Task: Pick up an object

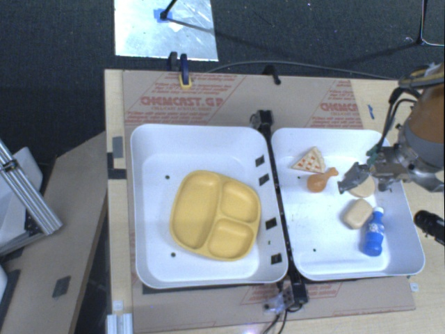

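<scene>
The right bin (327, 259) holds a tan pizza-slice toy (309, 161), an orange drumstick toy (320, 181), a beige bread-like lump (357, 213) and a small blue bottle (373, 233) lying near the right wall. My gripper (353, 177) hangs over the right bin, just right of the drumstick and above the beige lump. Its dark fingers look open and nothing sits between them. The arm's grey wrist (423, 145) comes in from the right.
The left bin (149, 256) holds a yellow divided plate (215, 214). A black clip strip (270, 186) runs between the two bins. Cables cross the bench behind the bins.
</scene>
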